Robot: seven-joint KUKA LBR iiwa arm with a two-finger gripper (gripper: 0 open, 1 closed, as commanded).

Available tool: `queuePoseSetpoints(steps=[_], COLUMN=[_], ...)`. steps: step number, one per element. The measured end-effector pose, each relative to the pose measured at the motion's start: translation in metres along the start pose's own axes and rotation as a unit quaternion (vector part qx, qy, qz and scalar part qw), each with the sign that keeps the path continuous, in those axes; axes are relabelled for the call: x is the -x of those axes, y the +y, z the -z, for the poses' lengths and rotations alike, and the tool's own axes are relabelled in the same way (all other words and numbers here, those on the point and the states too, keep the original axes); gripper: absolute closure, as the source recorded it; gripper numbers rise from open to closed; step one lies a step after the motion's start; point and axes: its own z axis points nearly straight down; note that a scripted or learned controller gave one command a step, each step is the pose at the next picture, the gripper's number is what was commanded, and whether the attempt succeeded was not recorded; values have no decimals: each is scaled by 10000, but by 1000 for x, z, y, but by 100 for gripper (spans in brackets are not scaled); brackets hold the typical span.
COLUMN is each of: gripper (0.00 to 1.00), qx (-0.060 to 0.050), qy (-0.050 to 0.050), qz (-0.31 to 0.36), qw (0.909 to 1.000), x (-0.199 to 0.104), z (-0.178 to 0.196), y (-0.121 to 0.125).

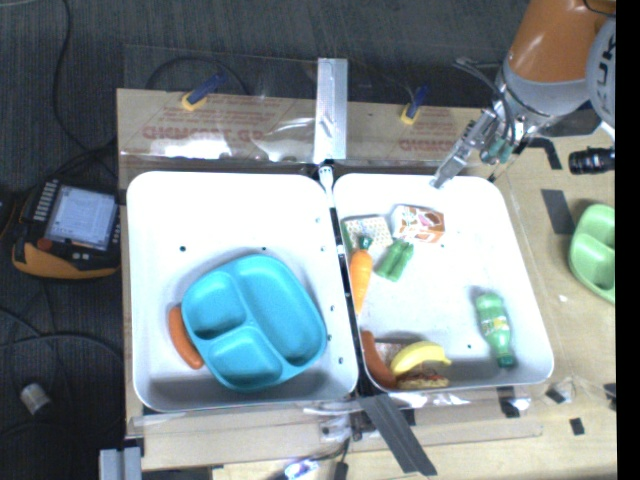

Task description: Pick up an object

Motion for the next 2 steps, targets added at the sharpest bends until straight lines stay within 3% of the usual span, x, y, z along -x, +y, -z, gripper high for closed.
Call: queuePoseSetpoints(steps=[1, 2], gripper=[100, 100], qx=[-1, 21], qy=[15, 16], qz=[149, 156], qw=[9999, 9999], x=[-27, -54], z=[-101, -29], y=[-1, 18])
